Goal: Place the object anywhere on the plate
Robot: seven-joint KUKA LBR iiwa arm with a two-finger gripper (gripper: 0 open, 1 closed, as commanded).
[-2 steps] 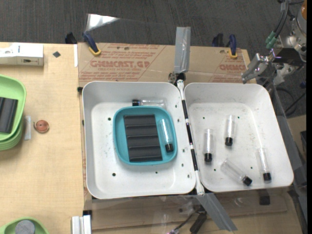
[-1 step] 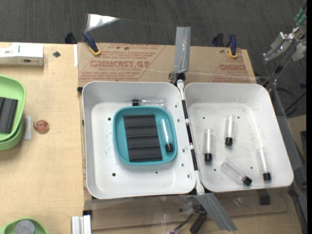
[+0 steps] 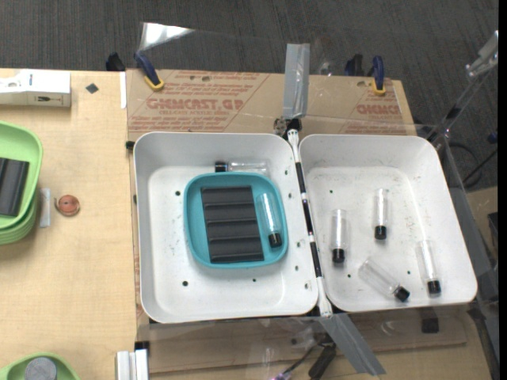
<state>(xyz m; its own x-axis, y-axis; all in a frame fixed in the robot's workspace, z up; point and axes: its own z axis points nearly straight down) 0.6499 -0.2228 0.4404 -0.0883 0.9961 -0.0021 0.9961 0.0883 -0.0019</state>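
Teal plate [image 3: 194, 228] sits approx. mid left bin [image 3: 150, 236], rounded-square, w/ a black ridged insert [image 3: 231, 224] covering most of its floor. Capped tube [image 3: 271, 220], clear w/ black cap, lies on the plate along its right side, betw. the insert and the plate's right rim, cap toward the plate's near-right corner. It rests lengthwise, roughly parallel to the insert's edge, touching or just beside it; can't tell which.

Second tube [image 3: 238, 166] lies on the bin floor just behind the plate's far edge, off the plate, black cap at its left end.

Right of the plate, past the divider, right bin [image 3: 444, 180] holds four more tubes, all well apart from the plate: tube A [image 3: 338, 234] nearest, tube B [image 3: 381, 214] further right, tube C [image 3: 383, 279] tilted, near-right, tube D [image 3: 428, 266] furthest out.

Cardboard sheet [image 3: 206, 101] behind the plate, under both bins. Green tray [image 3: 24, 145] far left of the plate, on the wood bench [image 3: 71, 291].
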